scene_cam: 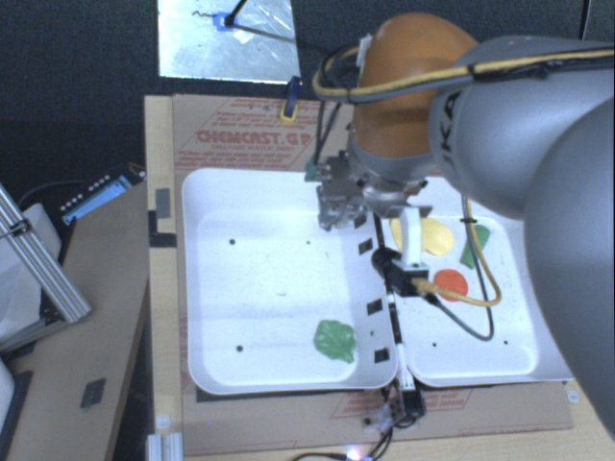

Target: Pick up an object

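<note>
A: What lies beneath the bins?
B: A brown cardboard sheet [252,134] printed with red lettering, on a tan bench [101,286].

A: And behind?
B: A dark, textured backdrop [77,56] bearing a shiny silver panel [226,25].

A: At left?
B: An aluminium frame [38,262] and a blue-and-black device [96,196].

A cardboard sheet [240,133] lies under two white bins [207,257].
</note>
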Robot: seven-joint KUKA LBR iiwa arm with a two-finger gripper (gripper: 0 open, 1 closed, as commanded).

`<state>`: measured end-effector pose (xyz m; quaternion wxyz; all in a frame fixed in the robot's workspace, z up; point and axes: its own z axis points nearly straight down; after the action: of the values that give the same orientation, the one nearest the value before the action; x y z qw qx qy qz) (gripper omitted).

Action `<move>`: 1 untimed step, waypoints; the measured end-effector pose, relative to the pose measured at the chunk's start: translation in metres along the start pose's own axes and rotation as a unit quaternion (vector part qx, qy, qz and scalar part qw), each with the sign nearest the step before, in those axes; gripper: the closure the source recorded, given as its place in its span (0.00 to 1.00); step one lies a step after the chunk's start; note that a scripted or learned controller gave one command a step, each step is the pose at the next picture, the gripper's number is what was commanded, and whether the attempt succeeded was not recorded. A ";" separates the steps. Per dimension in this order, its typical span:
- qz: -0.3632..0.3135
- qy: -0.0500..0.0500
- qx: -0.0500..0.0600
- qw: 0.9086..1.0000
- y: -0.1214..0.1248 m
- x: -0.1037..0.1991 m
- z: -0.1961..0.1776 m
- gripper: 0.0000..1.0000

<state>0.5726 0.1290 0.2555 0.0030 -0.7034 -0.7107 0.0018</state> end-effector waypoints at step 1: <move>-0.002 0.002 -0.005 1.000 0.000 0.096 -0.025 1.00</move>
<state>0.5716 0.2251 0.2804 0.0005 -0.7023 -0.7119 -0.0031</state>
